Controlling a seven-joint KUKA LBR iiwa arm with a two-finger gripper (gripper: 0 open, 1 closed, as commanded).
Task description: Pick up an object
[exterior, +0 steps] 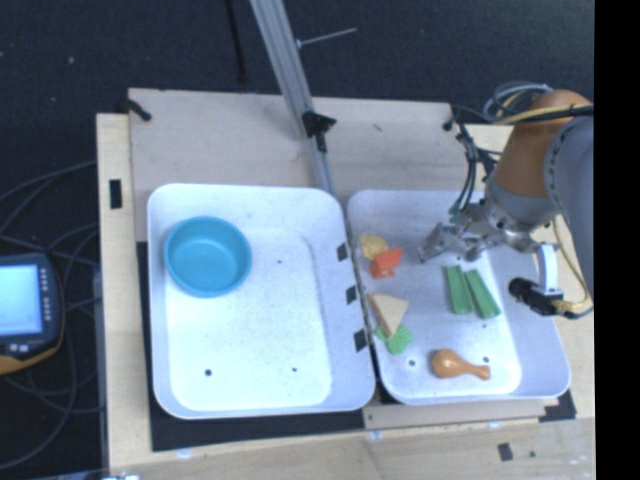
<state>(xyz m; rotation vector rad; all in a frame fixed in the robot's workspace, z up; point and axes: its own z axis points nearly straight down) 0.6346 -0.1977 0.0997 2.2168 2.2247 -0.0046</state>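
- Camera view, layout: we see two white bins side by side on the bench. The left bin carries a blue bowl near its far left corner.
- Camera view, right bin: it holds the candidates for picking. A pair of green sticks lies near the middle right; an orange drumstick-shaped piece lies toward the near edge; a tan wedge with a small green piece touching it sits by the left wall; a red piece and a small yellow piece lie just beyond that.
- Camera view, arm: the claw hangs over the far part of the right bin, just beyond the green sticks. We cannot tell from this slant whether it is spread or pressed together, and we see nothing between its tips.
- Step in hand, as we judge it: approach, with no object yet taken. The green sticks are nearest and seem the likely target.
- Next move, as we judge it: bring the claw over the sticks, line it across their narrow side, descend to the bin floor and close. The two sticks lie touching, so the grip may catch both or slip off one.
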